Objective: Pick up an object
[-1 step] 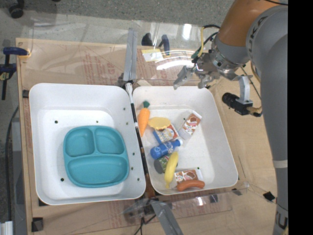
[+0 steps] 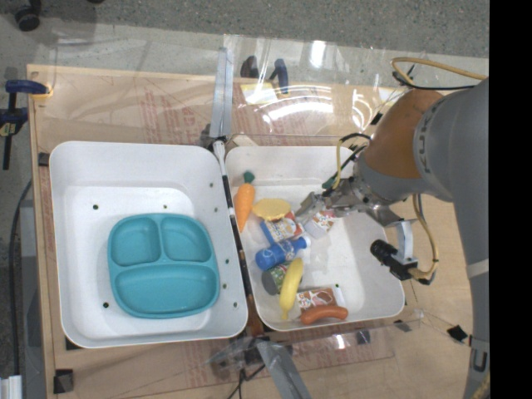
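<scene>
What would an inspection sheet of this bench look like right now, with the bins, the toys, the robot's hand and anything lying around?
Surface: wooden bench bearing a left bin and a right bin, side by side.
Job's things: in the right bin, a carrot, a yellow piece, a blue bottle, a banana, a sausage and a small packet.
Clutter: teal divided plate in the left bin.
Hand: hand low over the right bin, at the small packet; grip cannot be told.
Cables: yellow and black cables loop around the wrist.
Surroundings: blue clamp at the bench's left edge; grey floor beyond.
</scene>
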Robot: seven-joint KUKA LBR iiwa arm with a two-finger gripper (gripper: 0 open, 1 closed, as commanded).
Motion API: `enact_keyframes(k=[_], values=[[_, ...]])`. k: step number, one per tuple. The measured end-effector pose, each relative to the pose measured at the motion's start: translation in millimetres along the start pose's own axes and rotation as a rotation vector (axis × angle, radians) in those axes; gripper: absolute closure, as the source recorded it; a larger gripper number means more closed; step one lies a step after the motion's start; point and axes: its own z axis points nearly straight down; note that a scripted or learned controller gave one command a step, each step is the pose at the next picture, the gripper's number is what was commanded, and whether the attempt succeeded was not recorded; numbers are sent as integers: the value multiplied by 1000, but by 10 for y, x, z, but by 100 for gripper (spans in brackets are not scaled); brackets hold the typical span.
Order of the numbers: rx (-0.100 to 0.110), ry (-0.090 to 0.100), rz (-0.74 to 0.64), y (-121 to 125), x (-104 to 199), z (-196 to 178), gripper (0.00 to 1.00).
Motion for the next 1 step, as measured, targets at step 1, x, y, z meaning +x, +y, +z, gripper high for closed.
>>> enact_keyframes(k=[1], values=[[-9,-2,74,223,-230,130,0]])
